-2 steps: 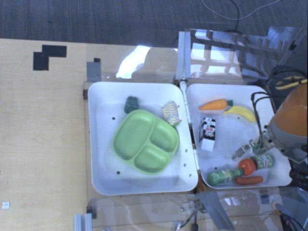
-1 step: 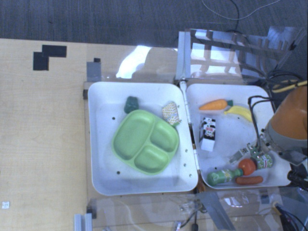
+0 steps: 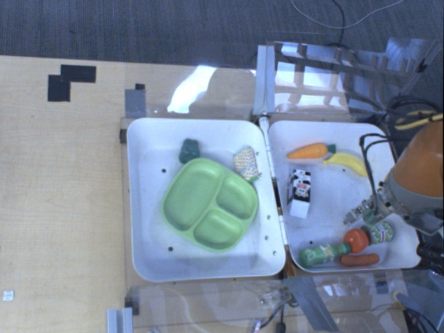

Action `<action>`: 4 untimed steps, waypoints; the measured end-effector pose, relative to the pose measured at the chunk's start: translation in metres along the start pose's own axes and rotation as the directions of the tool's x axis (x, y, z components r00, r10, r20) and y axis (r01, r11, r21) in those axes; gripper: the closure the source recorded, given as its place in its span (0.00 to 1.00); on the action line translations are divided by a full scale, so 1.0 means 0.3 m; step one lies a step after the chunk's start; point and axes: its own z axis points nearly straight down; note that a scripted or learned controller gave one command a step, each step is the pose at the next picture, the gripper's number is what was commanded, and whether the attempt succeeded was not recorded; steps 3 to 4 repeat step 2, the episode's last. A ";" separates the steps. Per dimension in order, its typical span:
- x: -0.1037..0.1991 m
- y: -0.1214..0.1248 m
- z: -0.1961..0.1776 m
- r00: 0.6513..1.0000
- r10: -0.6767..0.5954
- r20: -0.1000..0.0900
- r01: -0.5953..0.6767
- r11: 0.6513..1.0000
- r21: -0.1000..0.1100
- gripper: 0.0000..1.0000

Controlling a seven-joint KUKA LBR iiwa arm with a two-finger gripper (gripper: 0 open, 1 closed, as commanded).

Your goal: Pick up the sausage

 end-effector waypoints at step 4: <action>0.025 0.001 0.039 0.999 -0.037 -0.002 0.037 0.999 0.006 0.00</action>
